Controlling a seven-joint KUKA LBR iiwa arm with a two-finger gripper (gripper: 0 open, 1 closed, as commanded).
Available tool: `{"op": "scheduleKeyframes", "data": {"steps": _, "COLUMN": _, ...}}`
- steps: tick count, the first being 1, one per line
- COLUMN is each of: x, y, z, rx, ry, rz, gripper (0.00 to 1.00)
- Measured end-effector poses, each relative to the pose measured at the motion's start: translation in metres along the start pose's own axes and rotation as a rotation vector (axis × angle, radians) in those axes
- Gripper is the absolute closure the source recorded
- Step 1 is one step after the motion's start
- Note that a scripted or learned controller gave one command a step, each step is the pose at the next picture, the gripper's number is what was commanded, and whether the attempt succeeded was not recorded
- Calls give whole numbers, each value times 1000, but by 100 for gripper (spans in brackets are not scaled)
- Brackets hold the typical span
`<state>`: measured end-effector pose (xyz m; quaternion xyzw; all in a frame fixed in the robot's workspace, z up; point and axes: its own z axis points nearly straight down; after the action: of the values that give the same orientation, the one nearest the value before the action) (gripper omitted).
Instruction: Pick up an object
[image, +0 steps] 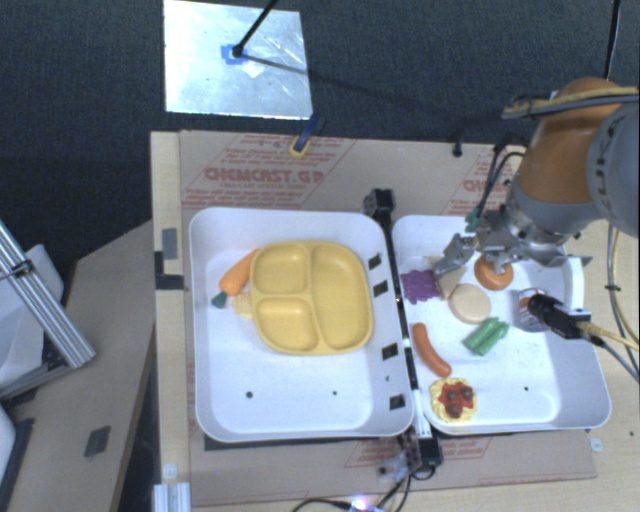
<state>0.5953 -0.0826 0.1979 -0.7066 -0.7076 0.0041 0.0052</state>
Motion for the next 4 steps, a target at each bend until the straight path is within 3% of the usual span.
{"op": "scheduleKeyframes", "data": {"steps": 1, "x": 0, "y": 3, "z": -8, "rx": -14, "ry": -1, "rz": -2, "gripper": 0}}
{"op": "scheduleKeyframes", "data": {"steps": 3, "x": -10, "y": 7, "z": 92, "rx": -10, "ry": -1, "rz": 1, "gripper": 0}}
{"op": "scheduleKeyframes", "data": {"steps": 4, "x": -11, "y": 11, "z": 94, "rx": -29, "ry": -6, "rz": 0, "gripper": 0}}
